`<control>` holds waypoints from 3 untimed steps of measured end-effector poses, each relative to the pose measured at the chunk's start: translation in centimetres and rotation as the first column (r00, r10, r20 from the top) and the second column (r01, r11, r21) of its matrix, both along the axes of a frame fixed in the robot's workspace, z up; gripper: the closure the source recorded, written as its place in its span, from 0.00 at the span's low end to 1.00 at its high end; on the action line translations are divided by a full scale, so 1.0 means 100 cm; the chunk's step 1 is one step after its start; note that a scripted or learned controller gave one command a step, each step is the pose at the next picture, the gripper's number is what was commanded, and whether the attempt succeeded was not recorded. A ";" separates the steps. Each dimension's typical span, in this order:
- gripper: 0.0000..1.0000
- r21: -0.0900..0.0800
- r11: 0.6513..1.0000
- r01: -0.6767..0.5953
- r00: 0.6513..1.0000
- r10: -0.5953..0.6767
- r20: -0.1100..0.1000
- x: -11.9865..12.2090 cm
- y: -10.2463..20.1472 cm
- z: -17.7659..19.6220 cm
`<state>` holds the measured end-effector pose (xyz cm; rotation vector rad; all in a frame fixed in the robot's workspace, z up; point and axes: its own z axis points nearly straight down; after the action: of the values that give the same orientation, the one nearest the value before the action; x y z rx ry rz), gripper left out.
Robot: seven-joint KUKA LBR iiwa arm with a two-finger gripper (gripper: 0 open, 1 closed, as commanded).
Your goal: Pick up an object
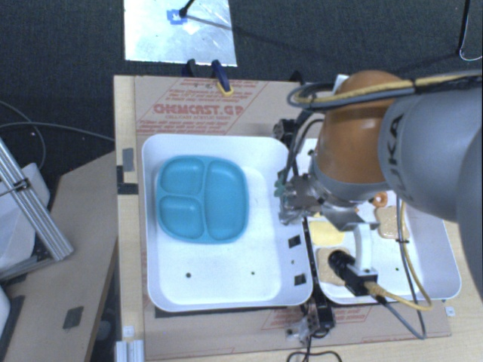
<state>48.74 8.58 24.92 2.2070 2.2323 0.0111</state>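
While the blue plate lies flat in the view-left white bin, toward its far-left part, nothing touches it. It is a rounded-square plate with three compartments, one long one on the right side and two smaller ones on the left, and its surface is plain. The gripper sits just beside the plate's right edge, over the seam where the two bins meet, apart from the plate. The gripper's state cannot be told because the wrist covers it from above, and nothing is seen held. The arm comes in from the view's right, its thick grey link crossing the right bin, with the orange band turned down steeply above the wrist so the gripper points toward the bin wall. Under the arm in the right bin is a pale yellow piece near the dividing wall and a tan thing farther right; both are partly hidden and what they are is unclear. Both bins rest on a cardboard sheet with red print, which lies on the desk. A blue-handled clamp sits at the sheet's far edge.
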 end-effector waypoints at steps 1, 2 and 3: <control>1.00 0.007 1.000 -0.003 1.000 0.003 0.013 0.012 0.082 0.171; 1.00 -0.008 1.000 0.013 1.000 -0.013 -0.015 0.050 0.062 0.034; 1.00 -0.004 1.000 0.011 1.000 -0.011 -0.014 0.001 0.069 -0.012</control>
<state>48.86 15.49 23.68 2.2239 2.2254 -0.0082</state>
